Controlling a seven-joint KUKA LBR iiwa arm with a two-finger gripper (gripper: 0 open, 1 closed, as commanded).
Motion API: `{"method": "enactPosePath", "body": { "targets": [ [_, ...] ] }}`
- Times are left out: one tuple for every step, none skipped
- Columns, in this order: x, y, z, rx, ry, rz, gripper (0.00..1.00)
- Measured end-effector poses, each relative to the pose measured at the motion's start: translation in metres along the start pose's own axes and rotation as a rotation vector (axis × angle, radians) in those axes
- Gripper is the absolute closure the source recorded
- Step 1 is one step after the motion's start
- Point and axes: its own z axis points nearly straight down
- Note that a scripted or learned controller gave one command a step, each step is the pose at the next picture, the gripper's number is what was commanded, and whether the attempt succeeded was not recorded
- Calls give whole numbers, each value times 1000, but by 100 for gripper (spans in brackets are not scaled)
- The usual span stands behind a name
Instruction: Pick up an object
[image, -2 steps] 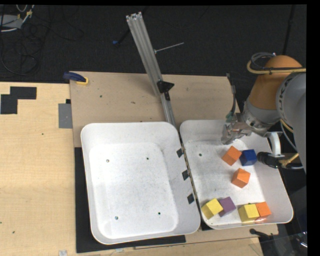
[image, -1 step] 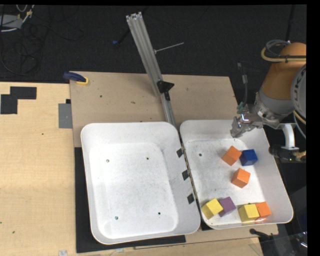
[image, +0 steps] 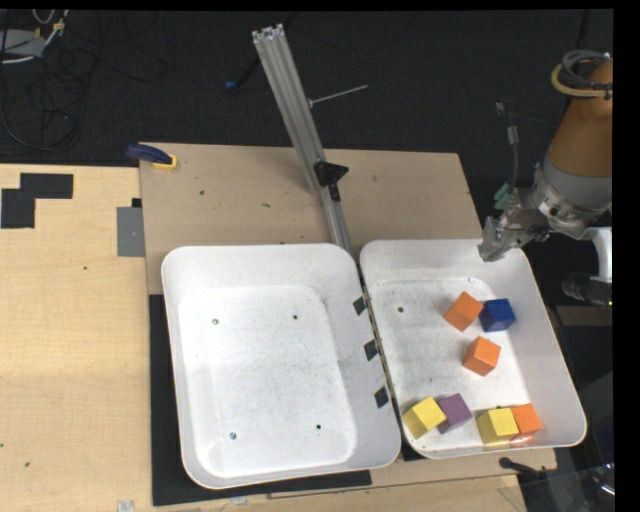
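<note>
1. Over the right bin's (image: 560, 400) upper right corner hangs the gripper (image: 497, 240); whether its hand is wide or narrow I cannot tell.
2. Inside that bin, an orange cube (image: 462, 310) touches a blue cube (image: 497, 314), with another orange cube (image: 482, 355) just below.
3. Along the lower edge lie a yellow cube (image: 424, 414) touching a purple cube (image: 454, 410), then a yellow block (image: 496, 425) beside an orange block (image: 525, 419).
4. Left bin (image: 200, 300) sits alongside.
</note>
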Motion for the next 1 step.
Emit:
{"method": "enactPosePath", "body": {
  "targets": [
    [-1,0,-16,3,1,-1,100]
  ]
}}
